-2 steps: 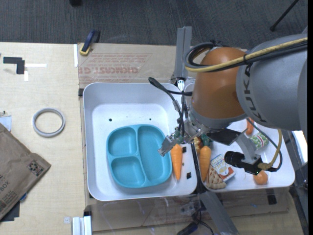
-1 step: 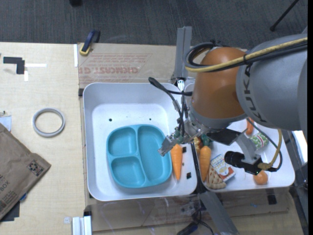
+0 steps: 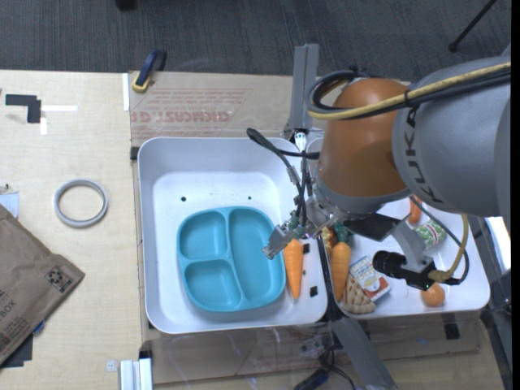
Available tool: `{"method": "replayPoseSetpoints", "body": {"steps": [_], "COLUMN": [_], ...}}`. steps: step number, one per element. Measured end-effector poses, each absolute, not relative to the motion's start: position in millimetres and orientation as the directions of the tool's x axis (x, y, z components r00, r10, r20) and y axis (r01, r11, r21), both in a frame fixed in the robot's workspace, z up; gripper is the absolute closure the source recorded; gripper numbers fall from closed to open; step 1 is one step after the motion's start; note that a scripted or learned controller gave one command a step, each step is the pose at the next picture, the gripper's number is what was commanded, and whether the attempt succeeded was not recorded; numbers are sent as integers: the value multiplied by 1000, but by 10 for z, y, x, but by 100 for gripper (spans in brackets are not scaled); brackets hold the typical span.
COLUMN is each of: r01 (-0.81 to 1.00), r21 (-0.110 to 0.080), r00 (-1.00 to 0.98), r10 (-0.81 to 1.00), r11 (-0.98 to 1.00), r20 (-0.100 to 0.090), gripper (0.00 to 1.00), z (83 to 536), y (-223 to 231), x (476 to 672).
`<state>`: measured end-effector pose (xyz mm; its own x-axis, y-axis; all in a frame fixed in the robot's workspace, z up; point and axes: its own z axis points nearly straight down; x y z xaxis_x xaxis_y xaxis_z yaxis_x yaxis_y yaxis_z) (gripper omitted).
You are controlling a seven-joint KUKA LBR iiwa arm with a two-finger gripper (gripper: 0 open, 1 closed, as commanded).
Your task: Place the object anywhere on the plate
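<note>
Down at the claw (image 3: 281, 241), the carrot (image 3: 293, 273) is sitting with its thick top end right up against the metal and its point aiming at the near wall of the left bin (image 3: 154, 218). So its long axis is running near-to-far, pretty much parallel to the right edge of the plate (image 3: 213, 281). Honestly I'm not managing to tell whether the claw is clamped on it or just parked over it; the wrist is blocking too much. I'm also not seeing whether the carrot is hanging or resting on the bin floor.

What I'm watching is this: the plate is lying directly to the carrot's left, just beside it, maybe touching at the rim. I'm guessing the move is only needing a short sideways shift left, then a drop into any compartment.

Going further out, the bin divider is running just to the carrot's right, and a second carrot (image 3: 340, 266) is lying just past it in the right bin (image 3: 475, 292), same orientation. A snack pack (image 3: 366, 283), a small orange ball (image 3: 434, 295) and a green-label can (image 3: 428, 234) are sitting beyond that. Nothing is getting in the way on the plate side. A tape ring (image 3: 81, 202) is lying well off on the bench.
</note>
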<state>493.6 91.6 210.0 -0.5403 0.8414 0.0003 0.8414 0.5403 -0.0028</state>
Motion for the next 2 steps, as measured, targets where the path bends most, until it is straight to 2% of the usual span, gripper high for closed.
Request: {"method": "replayPoseSetpoints", "body": {"steps": [2], "r01": [841], "r21": [-3], "r00": [-540], "r10": [841], "r11": [540], "r20": [0], "gripper": [0], "z": [2099], "y": [916], "x": [4936]}}
